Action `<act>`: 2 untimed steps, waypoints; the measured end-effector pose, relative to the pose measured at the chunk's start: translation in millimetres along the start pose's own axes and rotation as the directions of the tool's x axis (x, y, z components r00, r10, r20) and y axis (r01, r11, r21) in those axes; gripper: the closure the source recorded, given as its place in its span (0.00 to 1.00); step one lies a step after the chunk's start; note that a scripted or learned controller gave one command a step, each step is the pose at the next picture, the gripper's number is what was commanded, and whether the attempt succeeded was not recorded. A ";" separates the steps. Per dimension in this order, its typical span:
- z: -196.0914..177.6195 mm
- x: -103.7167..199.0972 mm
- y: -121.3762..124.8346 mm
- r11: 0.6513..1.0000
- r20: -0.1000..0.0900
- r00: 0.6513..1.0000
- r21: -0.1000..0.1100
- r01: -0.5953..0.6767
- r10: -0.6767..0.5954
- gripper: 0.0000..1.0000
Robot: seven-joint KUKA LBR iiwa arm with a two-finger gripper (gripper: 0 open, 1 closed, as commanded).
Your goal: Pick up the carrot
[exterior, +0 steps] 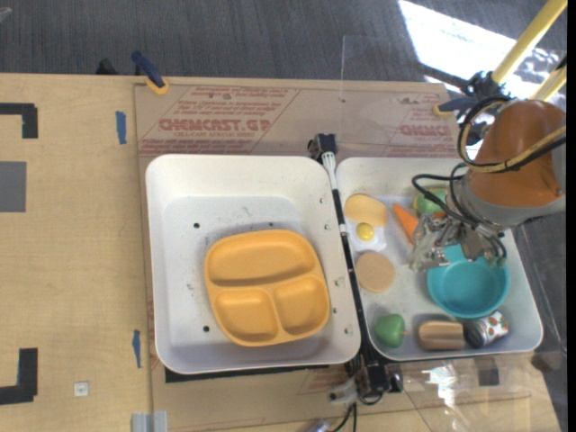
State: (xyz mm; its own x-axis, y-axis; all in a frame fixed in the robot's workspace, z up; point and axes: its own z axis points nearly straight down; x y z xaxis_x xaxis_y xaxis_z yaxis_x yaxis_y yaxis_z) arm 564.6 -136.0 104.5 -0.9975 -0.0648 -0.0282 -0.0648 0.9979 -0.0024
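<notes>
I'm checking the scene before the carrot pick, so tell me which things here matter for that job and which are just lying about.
For the job:
carrot, right bin, beside the tool
tool

Lying about:
yellow divided tray, left bin
teal bowl
fried egg
round cookie
green pepper
bread roll

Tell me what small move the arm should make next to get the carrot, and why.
Probably a short shift toward the left bin: the gripper sits over the blue bowl's rim, while the carrot lies just beside it, toward the fried egg.
</notes>
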 end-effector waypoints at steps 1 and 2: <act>11.5 27.0 42.3 0.975 -0.009 0.975 0.005 -0.224 0.224 1.00; -86.2 17.6 114.9 0.964 -0.013 0.964 -0.001 -0.267 0.267 1.00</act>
